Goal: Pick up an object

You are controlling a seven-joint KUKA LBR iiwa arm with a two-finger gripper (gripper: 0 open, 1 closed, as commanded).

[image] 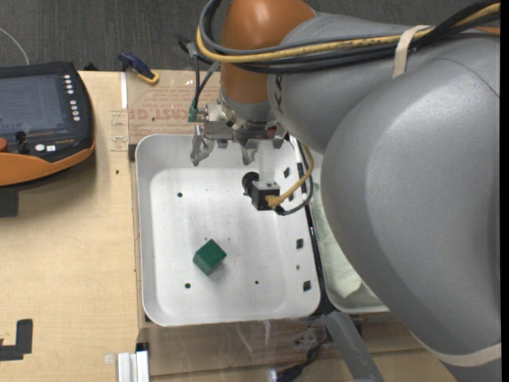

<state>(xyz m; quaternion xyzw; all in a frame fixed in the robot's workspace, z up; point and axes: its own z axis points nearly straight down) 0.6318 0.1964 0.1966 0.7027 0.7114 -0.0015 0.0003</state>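
Observation:
A small green cube (210, 256) lies on the floor of the left white bin (145, 213), in its front half and a little left of centre. My gripper (222, 153) hangs over the bin's back edge, well behind the cube and apart from it. Its two fingers stand spread and open, with nothing between them. The orange wrist band sits right above it, and black and yellow cables loop around the wrist.
The grey arm covers most of the right bin (350, 293); only its near left corner shows. A teach pendant (40, 122) lies on the wooden bench to the left. A small blue and yellow clamp (139, 67) sits behind the left bin.

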